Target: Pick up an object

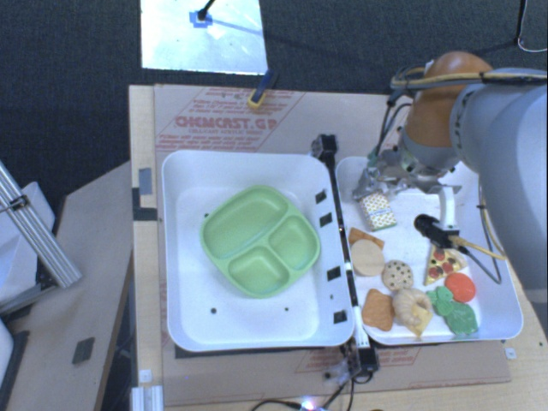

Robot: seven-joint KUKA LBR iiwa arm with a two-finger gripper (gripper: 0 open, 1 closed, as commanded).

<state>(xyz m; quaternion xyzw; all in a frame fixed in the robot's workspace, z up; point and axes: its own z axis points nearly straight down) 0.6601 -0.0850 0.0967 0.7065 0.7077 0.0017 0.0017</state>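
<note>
The grey robot arm point(501, 135) with the orange band reaches in from 3 o'clock. Its gripper point(374, 182) hangs over the right white bin point(512, 319), up near 11 o'clock in that bin. I cannot tell if the gripper is open or closed. Nothing can be seen held in it.

Just below the gripper, toward 6 o'clock, lies a small square block with a yellow and white check pattern point(378, 211). It rests on the bin floor.

More toy food lies in the same bin. A round tan cookie with dark dots point(396, 274) sits near the middle. A toy pizza slice point(443, 266) is at 3 o'clock from the cookie. A round red toy tomato point(461, 287) and a bumpy green toy vegetable point(454, 312) sit near 5 o'clock.

The left white bin point(184, 315) holds a light green plastic plate with three parts point(259, 240).
</note>
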